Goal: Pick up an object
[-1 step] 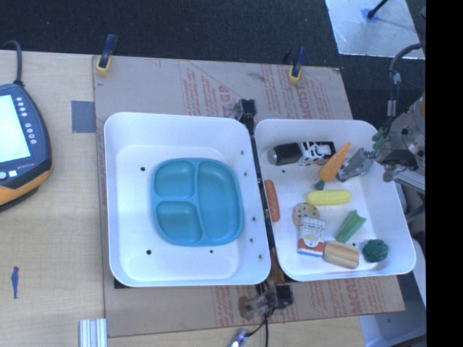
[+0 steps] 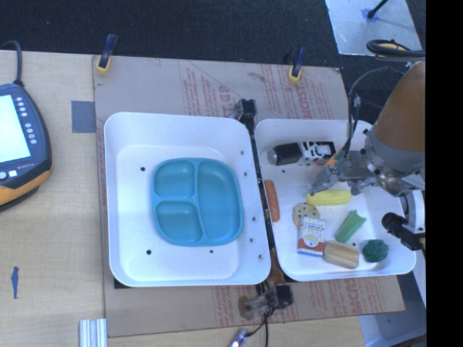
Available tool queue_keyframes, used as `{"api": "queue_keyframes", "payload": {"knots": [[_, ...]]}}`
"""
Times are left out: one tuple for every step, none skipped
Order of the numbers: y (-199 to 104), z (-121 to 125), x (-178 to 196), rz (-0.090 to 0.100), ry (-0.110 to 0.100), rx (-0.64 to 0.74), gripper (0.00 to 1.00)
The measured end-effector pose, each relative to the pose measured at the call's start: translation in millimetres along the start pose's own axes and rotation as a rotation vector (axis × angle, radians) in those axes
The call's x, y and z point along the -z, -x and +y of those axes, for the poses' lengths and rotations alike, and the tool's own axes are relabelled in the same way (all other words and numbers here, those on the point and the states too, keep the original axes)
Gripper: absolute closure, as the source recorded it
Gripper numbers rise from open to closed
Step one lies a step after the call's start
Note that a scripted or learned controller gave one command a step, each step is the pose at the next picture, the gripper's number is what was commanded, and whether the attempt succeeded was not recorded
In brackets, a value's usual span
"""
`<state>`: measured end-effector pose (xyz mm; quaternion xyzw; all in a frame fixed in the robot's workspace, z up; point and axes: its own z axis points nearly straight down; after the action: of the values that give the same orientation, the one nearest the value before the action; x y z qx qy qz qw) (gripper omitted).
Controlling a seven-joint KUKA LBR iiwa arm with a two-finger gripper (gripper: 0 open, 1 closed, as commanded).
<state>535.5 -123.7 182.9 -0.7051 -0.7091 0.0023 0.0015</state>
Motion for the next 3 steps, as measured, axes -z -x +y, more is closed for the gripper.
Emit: {"api": "queue_keyframes", "payload": {"knots": [[-22, -33, -92, 0.001, 0.000, 0.000, 0.00], [36, -59, -92, 0.002, 0.001, -0.002, 0.00], [-13, -7, -91, 0.001, 0.002, 0.002, 0.00]]}}
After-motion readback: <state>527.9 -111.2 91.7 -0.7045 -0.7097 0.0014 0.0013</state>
